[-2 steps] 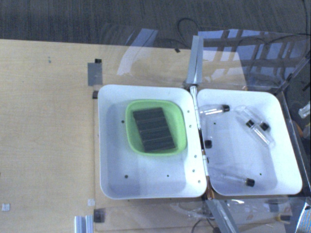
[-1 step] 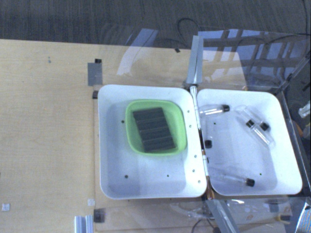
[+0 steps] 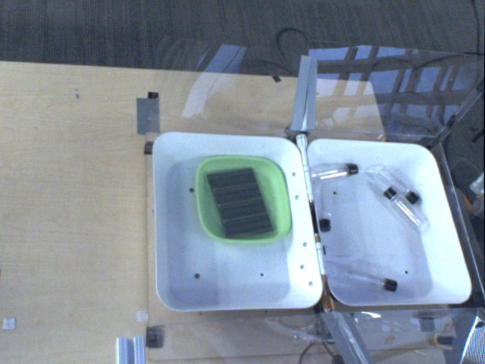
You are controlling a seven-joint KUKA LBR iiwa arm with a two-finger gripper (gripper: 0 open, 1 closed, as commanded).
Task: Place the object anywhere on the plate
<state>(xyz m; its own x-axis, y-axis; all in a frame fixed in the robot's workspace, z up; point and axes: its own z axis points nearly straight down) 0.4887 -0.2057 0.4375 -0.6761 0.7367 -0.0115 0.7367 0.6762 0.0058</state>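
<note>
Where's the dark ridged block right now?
The block lies on the green plate in the left bin, toward that bin's upper half.

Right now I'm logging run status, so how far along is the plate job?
It looks done: a dark ribbed block lies flat on the green plate in the left bin. Nothing is in hand. Several clear tubes with black caps lie in the right bin; whether any of them is meant to follow, I cannot tell.

Lab bench [image 3: 68, 203], white bins [image 3: 227, 298], clear tubes [image 3: 402, 203]
</note>
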